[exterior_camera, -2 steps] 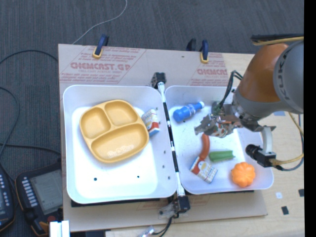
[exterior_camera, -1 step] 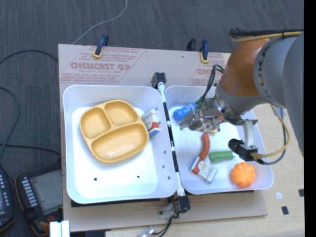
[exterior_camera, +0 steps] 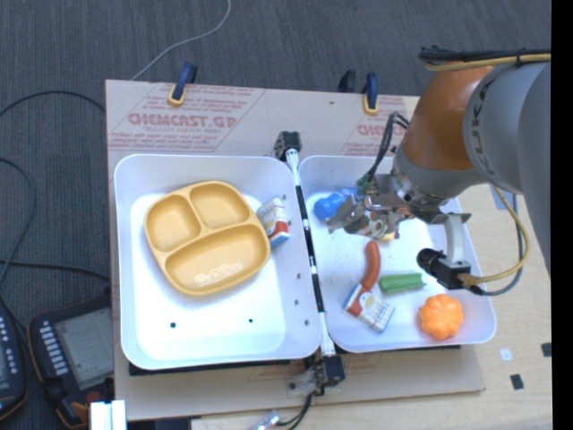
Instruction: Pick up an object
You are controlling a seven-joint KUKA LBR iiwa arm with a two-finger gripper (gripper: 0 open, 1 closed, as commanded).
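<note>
Dark grey carpet floor (exterior_camera: 81, 25), apparently, crossed by cables (exterior_camera: 192, 34).

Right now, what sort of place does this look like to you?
Probably a robotics lab test bench: a robot arm reaches over two white bins of toy food clamped onto a board, and loose cables trail across grey carpet.

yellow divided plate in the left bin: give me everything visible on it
The yellow divided plate looks like matte plastic, with rounded corners and a raised rim. It has three compartments: two small ones at the far side and one large one nearer the camera, which bears a faint pale mark. It lies flat, turned at a slant, in the far part of the left white bin. A small white carton sits against its right edge.
</note>
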